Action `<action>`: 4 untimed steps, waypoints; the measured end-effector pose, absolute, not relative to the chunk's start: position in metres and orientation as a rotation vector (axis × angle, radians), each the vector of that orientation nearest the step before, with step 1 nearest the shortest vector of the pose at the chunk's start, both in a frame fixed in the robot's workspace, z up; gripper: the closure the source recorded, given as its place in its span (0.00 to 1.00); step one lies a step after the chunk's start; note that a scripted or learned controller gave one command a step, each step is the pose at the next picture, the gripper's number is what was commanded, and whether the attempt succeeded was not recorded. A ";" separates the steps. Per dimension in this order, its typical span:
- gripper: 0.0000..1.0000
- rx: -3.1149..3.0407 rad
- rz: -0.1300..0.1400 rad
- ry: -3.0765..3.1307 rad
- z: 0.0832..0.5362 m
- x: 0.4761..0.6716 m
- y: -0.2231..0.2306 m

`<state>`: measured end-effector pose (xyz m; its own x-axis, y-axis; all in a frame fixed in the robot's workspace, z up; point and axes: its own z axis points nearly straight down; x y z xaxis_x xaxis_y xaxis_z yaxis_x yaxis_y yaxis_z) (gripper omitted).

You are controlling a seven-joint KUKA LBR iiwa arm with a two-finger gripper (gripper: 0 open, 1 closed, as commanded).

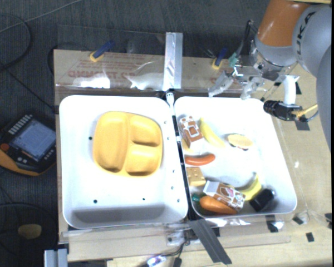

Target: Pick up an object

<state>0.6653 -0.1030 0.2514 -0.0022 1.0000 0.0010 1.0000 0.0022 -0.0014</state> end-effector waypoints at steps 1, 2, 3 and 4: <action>0.00 -2.210 -0.011 -2.243 0.135 0.635 -0.093; 0.00 -2.201 -0.052 -2.294 0.120 0.650 -0.098; 0.00 -2.207 -0.060 -2.307 0.114 0.652 -0.109; 0.00 -2.051 -0.003 -2.395 0.089 0.642 -0.106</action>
